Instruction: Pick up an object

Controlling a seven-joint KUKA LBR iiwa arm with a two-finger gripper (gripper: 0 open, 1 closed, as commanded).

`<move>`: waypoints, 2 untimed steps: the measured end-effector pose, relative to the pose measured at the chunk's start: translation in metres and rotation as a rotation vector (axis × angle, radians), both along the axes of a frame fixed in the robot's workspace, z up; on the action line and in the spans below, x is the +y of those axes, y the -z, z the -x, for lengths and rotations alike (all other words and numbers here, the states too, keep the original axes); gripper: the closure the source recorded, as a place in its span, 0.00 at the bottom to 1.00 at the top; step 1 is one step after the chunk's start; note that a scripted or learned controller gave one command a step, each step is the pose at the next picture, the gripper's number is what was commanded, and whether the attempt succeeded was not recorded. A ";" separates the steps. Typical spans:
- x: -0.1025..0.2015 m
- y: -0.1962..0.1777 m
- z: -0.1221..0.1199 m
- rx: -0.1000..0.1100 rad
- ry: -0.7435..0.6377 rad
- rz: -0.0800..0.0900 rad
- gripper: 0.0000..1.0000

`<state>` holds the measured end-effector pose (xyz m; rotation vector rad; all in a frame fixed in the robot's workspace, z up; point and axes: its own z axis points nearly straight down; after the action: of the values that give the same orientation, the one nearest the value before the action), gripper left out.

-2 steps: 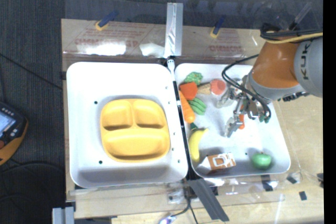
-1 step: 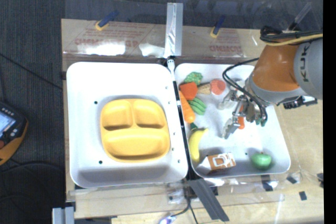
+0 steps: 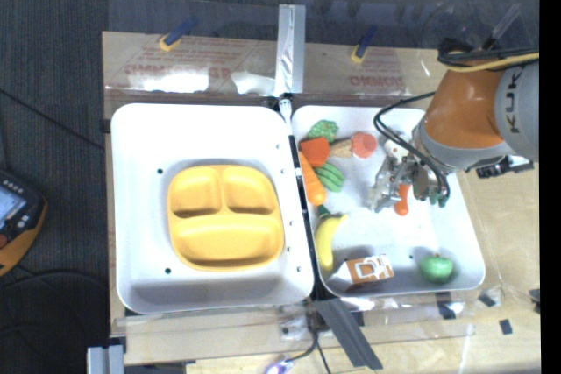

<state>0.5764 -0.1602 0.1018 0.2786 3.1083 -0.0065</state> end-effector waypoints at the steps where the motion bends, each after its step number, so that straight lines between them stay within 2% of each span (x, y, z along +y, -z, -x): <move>1: 0.000 0.000 0.000 0.000 0.000 0.000 0.00; 2: 0.002 0.011 -0.007 0.012 -0.066 0.001 0.00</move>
<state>0.5835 -0.1579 0.0904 0.1770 3.1271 -0.0085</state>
